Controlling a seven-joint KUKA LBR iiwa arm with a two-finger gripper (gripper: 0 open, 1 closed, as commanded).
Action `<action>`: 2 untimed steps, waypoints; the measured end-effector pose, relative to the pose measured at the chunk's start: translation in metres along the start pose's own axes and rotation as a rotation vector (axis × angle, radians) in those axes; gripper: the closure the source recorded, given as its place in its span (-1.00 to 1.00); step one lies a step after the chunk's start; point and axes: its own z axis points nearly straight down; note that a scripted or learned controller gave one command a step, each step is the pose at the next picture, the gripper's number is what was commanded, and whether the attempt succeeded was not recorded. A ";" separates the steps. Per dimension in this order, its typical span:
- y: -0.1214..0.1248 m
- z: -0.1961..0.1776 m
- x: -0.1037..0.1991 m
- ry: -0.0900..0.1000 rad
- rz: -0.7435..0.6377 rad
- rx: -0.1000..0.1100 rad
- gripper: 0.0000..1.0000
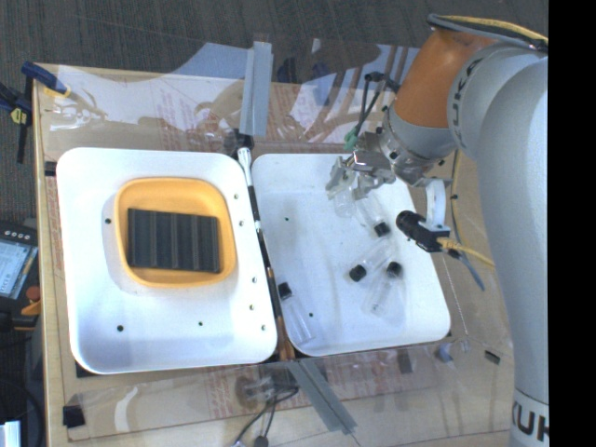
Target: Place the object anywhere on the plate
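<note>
A wooden table sits on dark grey carpeted floor, which fills the top of the frame and the left edge. A clear plastic sheet covers the tabletop, catching pale reflections along the upper centre. A blue-handled clamp grips the table's upper left corner. A grey metal bar stands at upper centre, and another runs slantwise at the lower centre. At the far left edge, a small device with a lit screen rests on the floor. Lighting is even and bright.

The 2 white bins look like smooth matt plastic, the yellow plate glossy, its dark centre ribbed.
</note>
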 end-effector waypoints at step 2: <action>-0.046 0.015 0.097 0.001 -0.402 0.005 1.00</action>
